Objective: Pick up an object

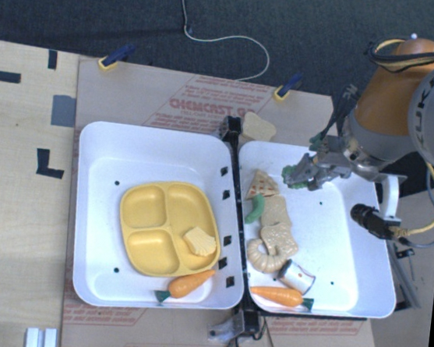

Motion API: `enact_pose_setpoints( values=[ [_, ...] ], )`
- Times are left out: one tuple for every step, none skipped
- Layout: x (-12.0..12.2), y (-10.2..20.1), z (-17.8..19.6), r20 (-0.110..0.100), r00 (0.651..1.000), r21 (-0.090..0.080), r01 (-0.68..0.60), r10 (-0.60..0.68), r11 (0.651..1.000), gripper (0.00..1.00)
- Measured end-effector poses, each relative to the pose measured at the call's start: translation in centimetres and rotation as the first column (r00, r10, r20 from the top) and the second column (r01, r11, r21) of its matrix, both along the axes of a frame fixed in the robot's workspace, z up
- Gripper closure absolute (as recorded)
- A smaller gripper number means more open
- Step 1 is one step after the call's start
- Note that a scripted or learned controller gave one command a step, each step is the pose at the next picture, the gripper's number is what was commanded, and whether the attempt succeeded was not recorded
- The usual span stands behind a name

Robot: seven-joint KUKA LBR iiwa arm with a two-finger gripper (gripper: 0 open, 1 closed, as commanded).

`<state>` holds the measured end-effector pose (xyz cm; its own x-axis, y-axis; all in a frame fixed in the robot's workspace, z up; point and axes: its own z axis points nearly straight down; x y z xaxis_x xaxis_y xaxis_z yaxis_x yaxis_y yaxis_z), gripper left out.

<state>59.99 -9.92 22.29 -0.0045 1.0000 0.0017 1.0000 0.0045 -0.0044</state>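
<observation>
Cardboard covers the counter (24,208) beneath two white bins, and the pincer (301,177) hangs over the right bin (364,257), apparently gripping a small green piece (293,177), probably lifted from the toys piled along its left wall.

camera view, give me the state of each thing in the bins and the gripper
yellow divided plate: flat in left bin, holds a yellow food piece
left carrot: lying beside the plate
right carrot: lying at right bin's front edge
small can: on its side
gripper: above right bin
</observation>
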Motion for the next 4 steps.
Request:
enact_pose_setpoints(
  values=[
    [-2.5,4.9,1.0,0.001,1.0,0.0,-0.001,0.001,1.0,1.0],
    [-4.5,10.3,0.9,0.0,1.0,0.0,-0.002,0.002,1.0,1.0],
    [-6.7,10.9,0.4,0.0,1.0,-0.002,0.003,-0.003,1.0,1.0],
    [-6.1,11.5,0.8,0.002,1.0,-0.002,0.002,-0.002,1.0,1.0]
  ],
)
